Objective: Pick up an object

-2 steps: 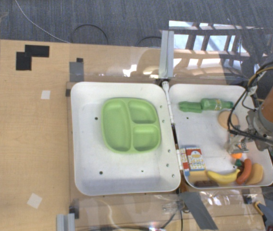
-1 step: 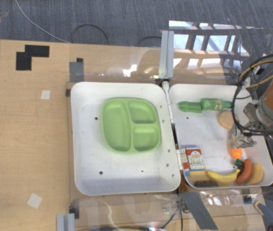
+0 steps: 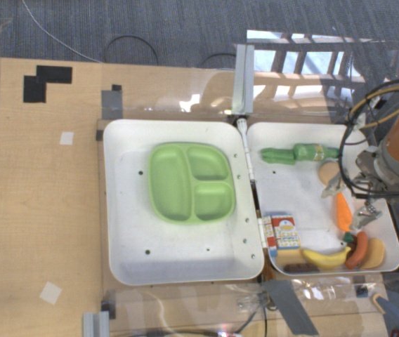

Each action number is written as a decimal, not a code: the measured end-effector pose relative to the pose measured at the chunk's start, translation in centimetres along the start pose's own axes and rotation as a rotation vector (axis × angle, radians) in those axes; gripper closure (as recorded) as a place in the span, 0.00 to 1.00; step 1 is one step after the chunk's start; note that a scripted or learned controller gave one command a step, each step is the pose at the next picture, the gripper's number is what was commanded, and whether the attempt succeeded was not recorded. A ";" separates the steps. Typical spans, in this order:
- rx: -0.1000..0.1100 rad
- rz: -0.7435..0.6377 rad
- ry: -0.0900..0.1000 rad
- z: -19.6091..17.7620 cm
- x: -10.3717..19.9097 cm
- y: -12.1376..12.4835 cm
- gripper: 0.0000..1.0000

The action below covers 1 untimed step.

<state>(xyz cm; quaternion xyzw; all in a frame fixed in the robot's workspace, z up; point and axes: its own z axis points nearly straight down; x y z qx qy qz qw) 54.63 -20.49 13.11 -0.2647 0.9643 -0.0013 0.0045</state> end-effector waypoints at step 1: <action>0.009 0.081 -0.010 3.9 2.1 1.3 0.00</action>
